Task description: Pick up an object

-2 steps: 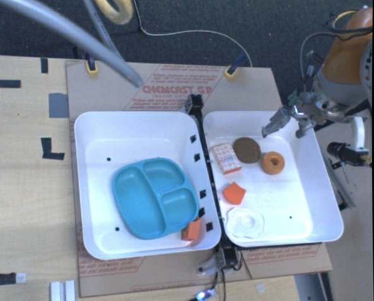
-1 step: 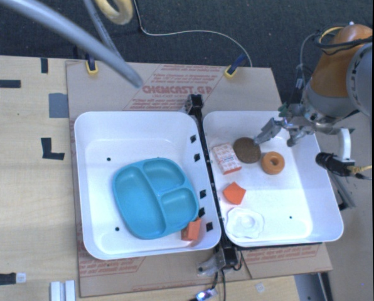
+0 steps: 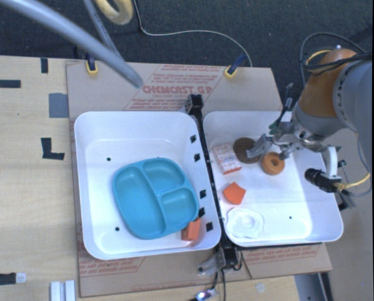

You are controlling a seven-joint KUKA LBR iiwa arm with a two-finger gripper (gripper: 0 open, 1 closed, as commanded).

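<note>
Since the task leaves the choice of object free, the near things come first: at the near edge of the right bin (image 3: pixel 312 231) lies a white lid-like piece (image 3: pixel 245 222), and just left of it, in the near right corner of the left bin (image 3: pixel 86 187), an orange block (image 3: pixel 191 230) touches the rim of a blue divided plate (image 3: pixel 155 196). Farther in, an orange wedge (image 3: pixel 234 193) sits in the right bin, then a small printed packet (image 3: pixel 225 158) against the divider, its print too fine to read. Beyond that the gripper (image 3: pixel 267 147) hangs low between a dark brown disc (image 3: pixel 243 149) on its left and a brown doughnut-shaped ring (image 3: pixel 273 164) just near of it; nothing shows between its fingers, and whether they stand apart or together I cannot tell. The ring looks the likeliest target. To take it well, I judge the arm should centre over the ring, straddle one side of it clear of the disc, descend fully, then close before lifting straight up. On the cardboard sheet (image 3: pixel 174 83) beyond the bins, red lettering reads roughly "CHEMCAST GP", seen reversed.
</note>
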